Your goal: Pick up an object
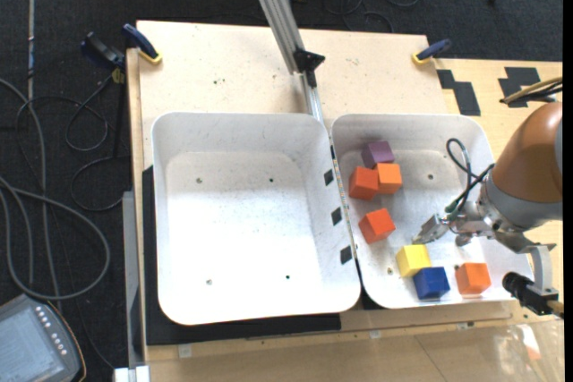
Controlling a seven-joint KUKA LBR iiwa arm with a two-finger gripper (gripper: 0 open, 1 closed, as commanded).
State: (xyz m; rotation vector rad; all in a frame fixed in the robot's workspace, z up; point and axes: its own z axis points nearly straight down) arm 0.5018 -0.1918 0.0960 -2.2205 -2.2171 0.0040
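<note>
We look down on two shallow white bins side by side on a bench; the left bin (242, 219) fills the middle of the frame. In the right bin (421, 139), a purple block (379, 151) touches two orange blocks (364, 182) (389, 177) near the divider, with another orange block (377, 224) just below. At lower right sit a yellow block (412, 258), a blue block (431, 283) touching it, and an orange block (473, 278). All are cubes with no long axis. The gripper (430, 231) hovers just above the yellow block, holding nothing; whether its jaws are parted, we cannot tell
</note>
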